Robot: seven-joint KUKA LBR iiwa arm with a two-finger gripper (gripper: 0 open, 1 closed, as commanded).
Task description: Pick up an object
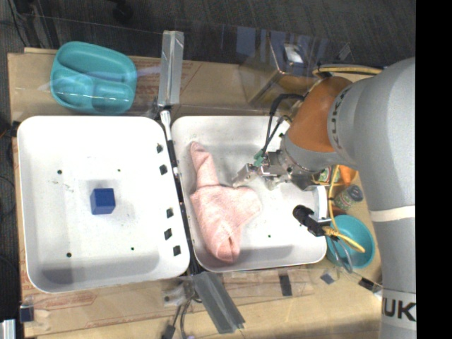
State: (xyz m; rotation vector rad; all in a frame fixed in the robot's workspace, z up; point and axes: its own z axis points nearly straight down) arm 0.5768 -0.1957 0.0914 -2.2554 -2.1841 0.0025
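A pink cloth (219, 203) lies crumpled along the left side of the right bin (282, 253). A small blue cube (103, 200) rests in the left bin (42, 260). My gripper (256, 174) hangs low in the right bin, just right of the cloth's upper part, its metal fingers pointing left toward the fabric. I cannot make out any object between them. The grey arm with its orange band (314, 122) covers the bin's right side.
A teal plastic tray (93, 76) sits on the bench behind the left bin. A blue bowl (353, 239) and small items lie off the right bin's near right corner. A metal divider (169, 69) runs between the bins.
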